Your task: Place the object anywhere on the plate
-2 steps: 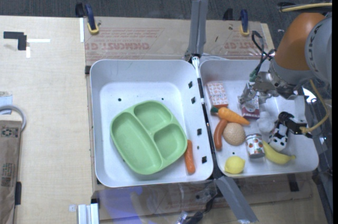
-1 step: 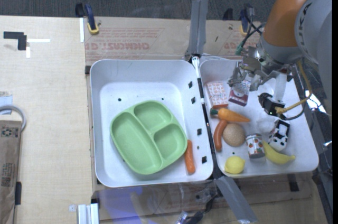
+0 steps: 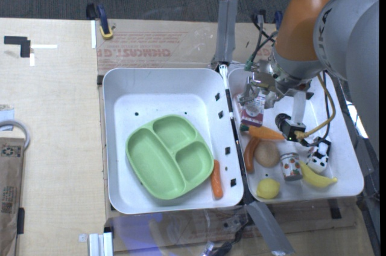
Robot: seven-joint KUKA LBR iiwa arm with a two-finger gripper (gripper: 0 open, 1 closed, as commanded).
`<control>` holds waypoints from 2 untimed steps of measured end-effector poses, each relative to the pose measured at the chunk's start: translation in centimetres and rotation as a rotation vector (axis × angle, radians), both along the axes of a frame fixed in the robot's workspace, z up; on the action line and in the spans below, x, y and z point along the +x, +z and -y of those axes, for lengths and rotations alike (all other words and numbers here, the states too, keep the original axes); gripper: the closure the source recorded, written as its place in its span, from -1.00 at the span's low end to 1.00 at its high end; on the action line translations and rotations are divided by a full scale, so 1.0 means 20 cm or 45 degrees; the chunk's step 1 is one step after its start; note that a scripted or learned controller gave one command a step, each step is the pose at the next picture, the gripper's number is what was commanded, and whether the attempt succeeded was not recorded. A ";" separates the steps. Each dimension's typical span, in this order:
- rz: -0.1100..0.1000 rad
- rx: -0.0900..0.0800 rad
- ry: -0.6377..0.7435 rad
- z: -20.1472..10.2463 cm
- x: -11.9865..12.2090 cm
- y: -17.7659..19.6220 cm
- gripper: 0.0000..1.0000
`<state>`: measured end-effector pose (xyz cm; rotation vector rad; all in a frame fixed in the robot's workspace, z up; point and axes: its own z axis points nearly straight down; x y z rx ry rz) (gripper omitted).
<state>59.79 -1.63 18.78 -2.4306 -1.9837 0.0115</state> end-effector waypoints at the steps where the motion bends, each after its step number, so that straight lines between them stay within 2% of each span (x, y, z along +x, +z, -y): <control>1: 0.001 0.001 0.321 -0.54 -0.26 0.00 1.00; 2: -0.002 0.001 0.453 -0.83 -0.33 -0.17 1.00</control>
